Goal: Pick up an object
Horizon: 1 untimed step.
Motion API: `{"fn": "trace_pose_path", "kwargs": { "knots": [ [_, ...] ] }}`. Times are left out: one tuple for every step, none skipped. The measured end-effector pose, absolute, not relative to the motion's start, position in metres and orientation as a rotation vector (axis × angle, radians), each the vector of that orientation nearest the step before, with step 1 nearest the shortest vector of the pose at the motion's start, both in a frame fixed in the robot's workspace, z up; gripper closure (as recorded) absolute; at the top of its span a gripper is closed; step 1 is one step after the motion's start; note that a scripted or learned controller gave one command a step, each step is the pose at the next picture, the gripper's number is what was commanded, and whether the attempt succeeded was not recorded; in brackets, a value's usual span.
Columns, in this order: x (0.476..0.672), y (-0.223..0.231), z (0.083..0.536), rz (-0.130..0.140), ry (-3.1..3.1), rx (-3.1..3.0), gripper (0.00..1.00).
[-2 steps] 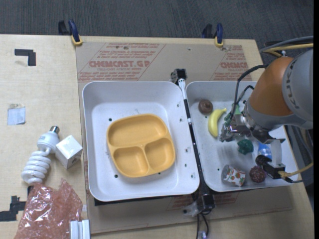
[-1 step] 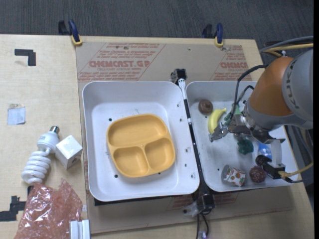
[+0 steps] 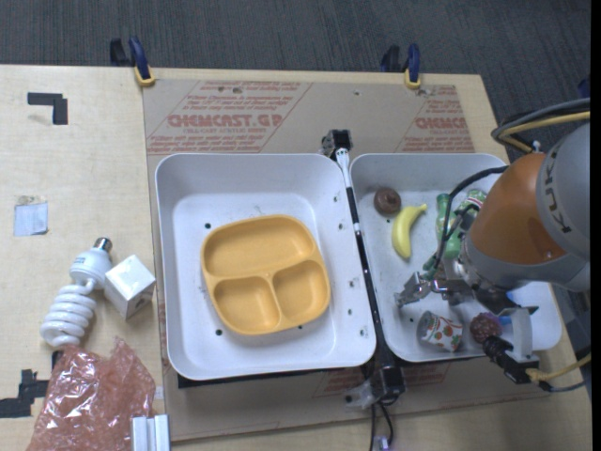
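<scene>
My gripper (image 3: 414, 291) hangs low over the middle of the right bin (image 3: 376, 280), under the grey and orange arm. It is just below a yellow banana (image 3: 406, 230) and just above a small printed can (image 3: 439, 332) lying on its side. Nothing shows held in it. A brown round piece (image 3: 387, 200) lies at the bin's back left. A green packet (image 3: 457, 225) is partly hidden behind the arm. A dark red ball (image 3: 485, 327) and a blue and white item (image 3: 522, 321) lie at the front right.
The left bin (image 3: 178, 252) holds a yellow divided tray (image 3: 266, 273). On the bench to the left lie a spiral light bulb (image 3: 75, 299), a white cube (image 3: 130, 285) and a crumpled pink bag (image 3: 89, 402). Cables run by the arm's base at the right.
</scene>
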<state>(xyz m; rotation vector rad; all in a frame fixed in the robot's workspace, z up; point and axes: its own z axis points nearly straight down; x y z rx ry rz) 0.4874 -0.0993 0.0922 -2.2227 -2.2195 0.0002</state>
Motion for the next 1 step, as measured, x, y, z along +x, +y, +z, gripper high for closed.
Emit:
{"fn": "trace_pose_path", "kwargs": {
  "knots": [
    [0.4885, -0.0998, 0.1019, -0.002, -2.22, -2.225, 1.0]
  ]
}}
